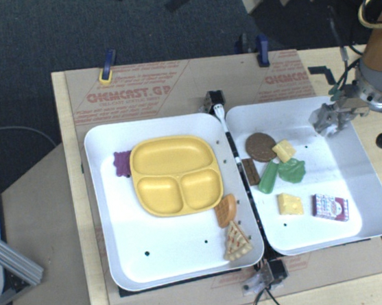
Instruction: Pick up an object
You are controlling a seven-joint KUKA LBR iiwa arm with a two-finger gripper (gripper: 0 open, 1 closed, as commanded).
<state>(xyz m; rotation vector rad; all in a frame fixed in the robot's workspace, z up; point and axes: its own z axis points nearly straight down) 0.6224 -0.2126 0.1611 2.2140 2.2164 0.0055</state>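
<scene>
Item: my gripper [330, 120], finger state indeterminable, nothing visibly held, over the right bin's [366, 168] far corner. Nearest stock: yellow block [284, 151], lying toward the divider and nearer me.

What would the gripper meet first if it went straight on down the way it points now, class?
Most likely the bare white floor of the right bin. The gripper hangs over the bin's far right corner, pointing down. The brown disc and yellow block lie off to its left, though height is hard to judge.
</scene>
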